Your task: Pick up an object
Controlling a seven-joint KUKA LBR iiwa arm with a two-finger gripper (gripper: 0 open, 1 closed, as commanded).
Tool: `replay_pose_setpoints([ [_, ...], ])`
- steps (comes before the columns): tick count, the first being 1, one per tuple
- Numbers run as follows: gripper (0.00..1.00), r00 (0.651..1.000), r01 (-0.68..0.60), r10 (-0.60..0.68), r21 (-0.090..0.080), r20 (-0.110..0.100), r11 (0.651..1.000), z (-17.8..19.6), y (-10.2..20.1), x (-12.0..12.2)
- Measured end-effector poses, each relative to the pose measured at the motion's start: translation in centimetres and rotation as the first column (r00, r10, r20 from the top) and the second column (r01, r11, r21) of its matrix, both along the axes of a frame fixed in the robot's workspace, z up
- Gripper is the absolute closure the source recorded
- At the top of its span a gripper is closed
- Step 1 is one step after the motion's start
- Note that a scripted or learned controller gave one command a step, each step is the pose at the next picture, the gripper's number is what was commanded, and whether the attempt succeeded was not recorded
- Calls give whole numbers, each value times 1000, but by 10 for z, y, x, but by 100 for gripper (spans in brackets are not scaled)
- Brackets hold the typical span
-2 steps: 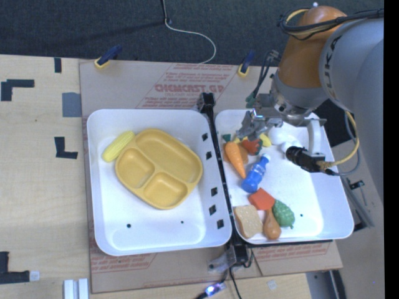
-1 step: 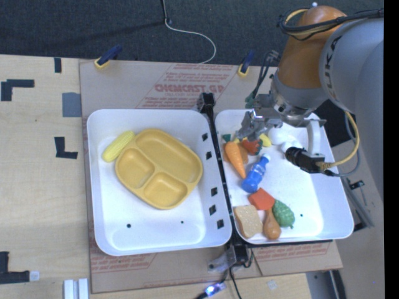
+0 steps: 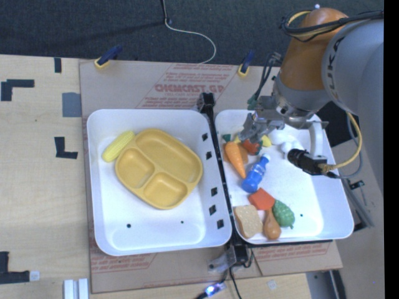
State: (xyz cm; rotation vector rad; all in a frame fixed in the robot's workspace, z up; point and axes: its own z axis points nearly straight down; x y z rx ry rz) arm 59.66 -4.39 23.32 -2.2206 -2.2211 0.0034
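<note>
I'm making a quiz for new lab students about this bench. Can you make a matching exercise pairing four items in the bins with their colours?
Things:
1. Sectioned tray
2. Bottle
3. Carrot
4. Block beside the bread slice

Colours:
A. Blue
B. Red
C. Yellow
D. Orange

Pairs: 1-C, 2-A, 3-D, 4-B
</note>
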Motion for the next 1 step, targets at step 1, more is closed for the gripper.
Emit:
replay_pose_setpoints([
  [1,100,1000,-1,1,-1,-1,1000,-19,0,2],
])
